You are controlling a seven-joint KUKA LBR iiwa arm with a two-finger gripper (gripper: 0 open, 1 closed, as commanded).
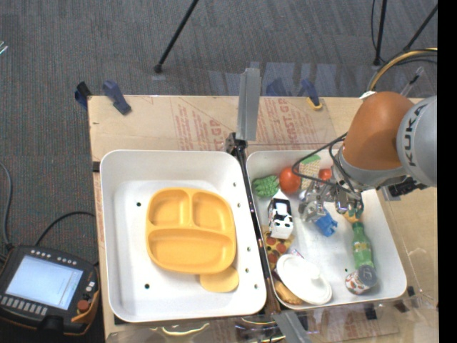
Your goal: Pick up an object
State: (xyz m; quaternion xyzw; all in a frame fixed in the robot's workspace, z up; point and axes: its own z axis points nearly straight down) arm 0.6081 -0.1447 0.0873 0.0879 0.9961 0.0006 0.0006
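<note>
1. Camera view showed the hand (330,204) low in the right bin (396,259), its grip unclear to me.
2. Just beside it lay a blue toy (326,225) and a green bottle (362,246).

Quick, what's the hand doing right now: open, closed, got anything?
Hand: low over the right bin, just above the blue toy. Open or closed cannot be told from this view, and nothing is seen held.
</note>
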